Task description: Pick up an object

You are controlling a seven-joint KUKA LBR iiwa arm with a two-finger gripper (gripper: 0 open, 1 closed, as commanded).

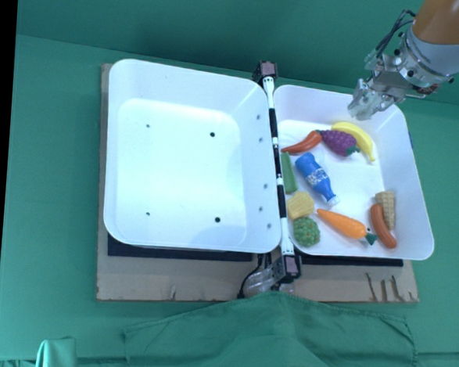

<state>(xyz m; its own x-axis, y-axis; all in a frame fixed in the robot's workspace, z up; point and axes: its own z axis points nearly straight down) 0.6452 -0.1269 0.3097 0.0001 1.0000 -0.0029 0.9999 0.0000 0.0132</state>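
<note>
The arm comes in from the right with its claw hanging over the far rim of the right bin, above the banana. From here I can't tell how wide the claw stands, and nothing shows in its grip.

Taking the banana as the marker: the purple grapes lie right against its left side, and a red chilli points away just past the grapes. Below the banana, toward the middle of the bin, a blue bottle lies on its side at a slant. Left of the bottle a green cucumber rests along the divider, with a yellow piece and a green bumpy piece nearer the front. An orange carrot lies along the front, and a sausage sits beside a pale corn cob at the right wall.

The left bin sits well apart from the banana, across the divider.
</note>
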